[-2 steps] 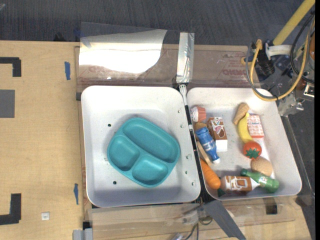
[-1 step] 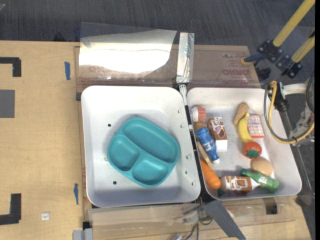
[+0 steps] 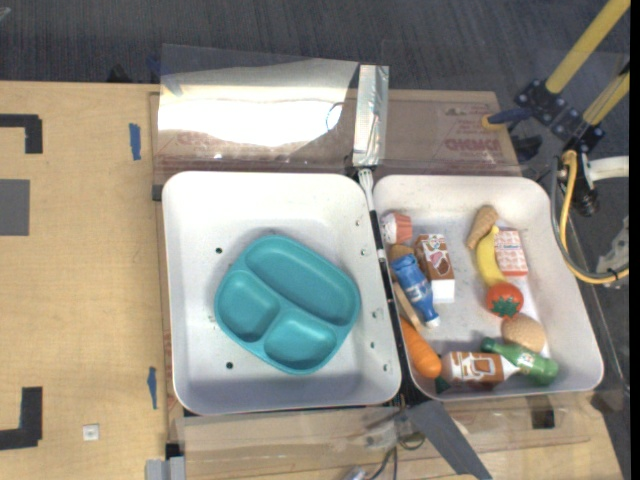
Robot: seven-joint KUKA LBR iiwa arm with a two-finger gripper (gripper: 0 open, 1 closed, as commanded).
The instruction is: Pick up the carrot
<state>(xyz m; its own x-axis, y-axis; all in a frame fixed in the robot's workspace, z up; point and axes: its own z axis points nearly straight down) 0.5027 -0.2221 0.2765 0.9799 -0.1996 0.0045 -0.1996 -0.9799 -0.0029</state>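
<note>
While my arm is keeping out of sight, I cannot tell how my jaws are standing. Carrot (image 3: 421, 352) is lying in the right bin (image 3: 570, 268), at its lower left corner, just beside a bottle (image 3: 474, 367). Teal tray (image 3: 287, 302) is sitting in the left bin (image 3: 200, 218).

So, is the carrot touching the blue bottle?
Touching. In the camera view, the blue bottle's lower end meets the carrot's upper end with no visible gap, along the right bin's left wall.

a grey slanted piece (image 3: 447, 446), possibly part of the arm, lies at the bottom edge of the frame, right of centre. it narrows toward the upper left.
</note>
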